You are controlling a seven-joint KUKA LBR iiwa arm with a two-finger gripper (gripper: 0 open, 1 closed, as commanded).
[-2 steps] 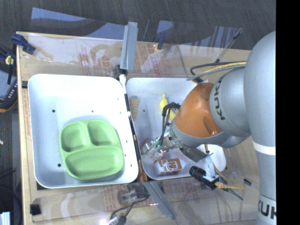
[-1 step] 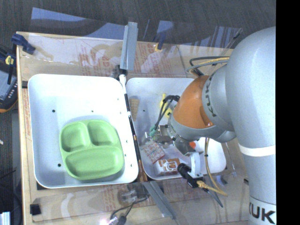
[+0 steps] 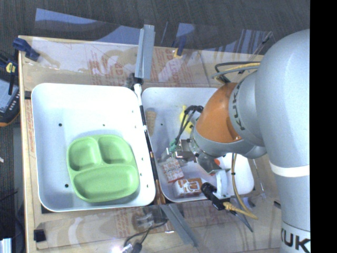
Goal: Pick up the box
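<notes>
1. Wooden desk (image 3: pixel 79 62) carries two white bins; a green tray (image 3: pixel 102 168) lies in the left bin (image 3: pixel 47 104).
2. Box (image 3: pixel 189 186) lies flat in the right bin (image 3: pixel 158 101), near its front wall, not lifted.
3. Jaws (image 3: pixel 179 151) low, just above the box; state cannot be told. Grasp and lift judged outstanding.

Two shallow white plastic bins are counted on the bench: a left bin (image 3: pixel 42 141) and a right bin (image 3: pixel 158 101). One light green three-compartment plastic tray (image 3: pixel 102 168) is counted in the left bin. Two small printed red-and-white cardboard boxes (image 3: pixel 171 169) (image 3: pixel 189 186) are counted in the right bin.
</notes>
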